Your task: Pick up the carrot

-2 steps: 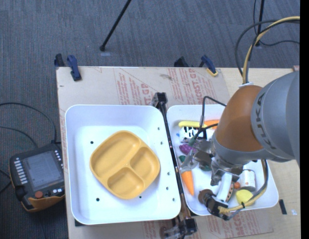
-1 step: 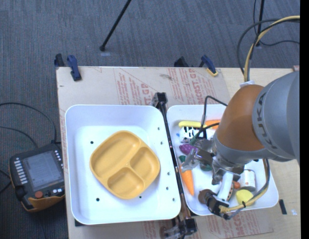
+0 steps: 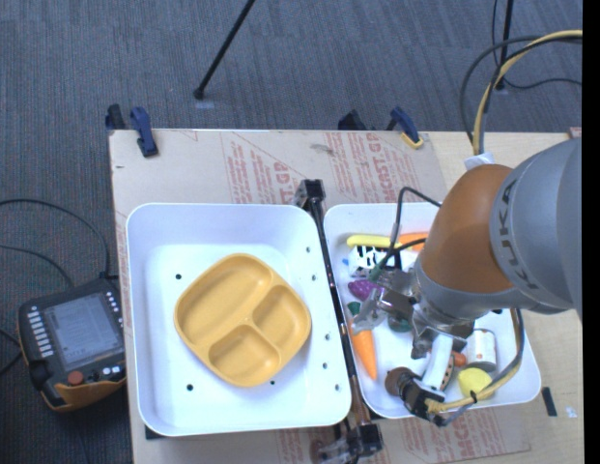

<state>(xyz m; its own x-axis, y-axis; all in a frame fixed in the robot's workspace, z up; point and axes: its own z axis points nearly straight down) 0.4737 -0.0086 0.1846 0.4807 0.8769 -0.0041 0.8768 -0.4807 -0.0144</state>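
Observation:
The carrot [image 3: 365, 354] is a small orange cone lying along the left side of the right bin [image 3: 377, 406], with its tip toward the front. My gripper [image 3: 379, 309] hangs low over the middle of that bin, just behind and to the right of the carrot's thick end. The grey wrist and the orange band [image 3: 469, 245] hide much of the bin's right half. Nothing shows as held.
The left bin [image 3: 155, 249] holds a yellow divided plate [image 3: 243, 319]. Around the gripper lie a yellow banana [image 3: 369, 242], a black-and-white toy [image 3: 365, 257], purple grapes [image 3: 360, 288], a yellow lemon [image 3: 473, 382] and a white can [image 3: 483, 348]. A pendant [image 3: 72, 341] sits left of the bench.

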